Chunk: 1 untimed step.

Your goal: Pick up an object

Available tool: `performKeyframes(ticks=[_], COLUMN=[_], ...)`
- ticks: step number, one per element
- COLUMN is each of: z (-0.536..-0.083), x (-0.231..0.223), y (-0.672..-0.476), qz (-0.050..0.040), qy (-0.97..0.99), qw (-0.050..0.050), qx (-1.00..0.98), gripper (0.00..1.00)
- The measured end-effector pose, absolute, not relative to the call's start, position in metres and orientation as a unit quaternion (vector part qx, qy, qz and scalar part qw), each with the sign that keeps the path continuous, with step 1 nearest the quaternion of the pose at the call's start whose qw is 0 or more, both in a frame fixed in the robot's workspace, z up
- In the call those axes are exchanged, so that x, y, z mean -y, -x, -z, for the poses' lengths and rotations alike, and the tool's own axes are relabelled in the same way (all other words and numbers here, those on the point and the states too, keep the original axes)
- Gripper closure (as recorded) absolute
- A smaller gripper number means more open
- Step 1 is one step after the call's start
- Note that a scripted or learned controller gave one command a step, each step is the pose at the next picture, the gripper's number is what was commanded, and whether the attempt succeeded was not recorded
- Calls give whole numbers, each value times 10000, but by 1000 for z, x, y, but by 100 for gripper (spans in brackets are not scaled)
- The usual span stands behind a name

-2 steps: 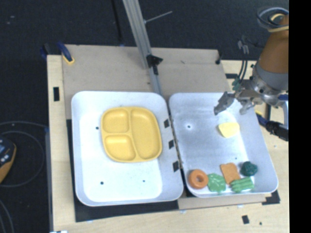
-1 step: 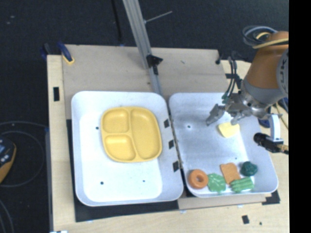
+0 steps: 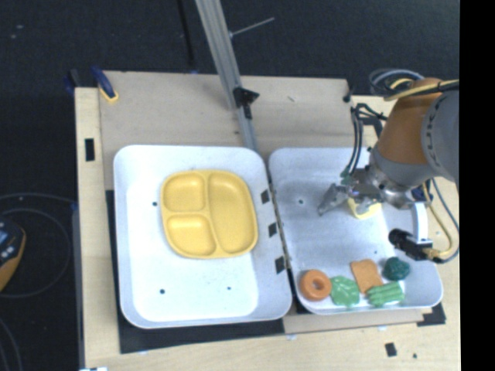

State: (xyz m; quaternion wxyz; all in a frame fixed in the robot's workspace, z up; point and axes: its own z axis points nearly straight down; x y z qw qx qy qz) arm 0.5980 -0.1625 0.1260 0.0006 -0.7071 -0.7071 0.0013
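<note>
Arm down in right bin (image 3: 309, 178), gripper (image 3: 349, 199) fingers spread apart over small yellow object (image 3: 362, 209), nothing clamped. Looks like grasp step; next probably close, then lift.

No readable text, labels, brands or numbers anywhere in the frame. Checked the yellow divided plate (image 3: 209, 213) in the left bin (image 3: 139, 284), the items along the near edge of the right bin (image 3: 309, 176), the arm (image 3: 414, 134) and the counter (image 3: 170, 110): all plain surfaces. Small dark marks on the counter are too small to read.
</note>
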Motion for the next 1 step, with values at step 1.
performKeyframes(ticks=[1], z=[-101], x=[163], y=[-599], qz=[-3], qy=[7077], qw=[-7], qx=[7065], gripper=[0])
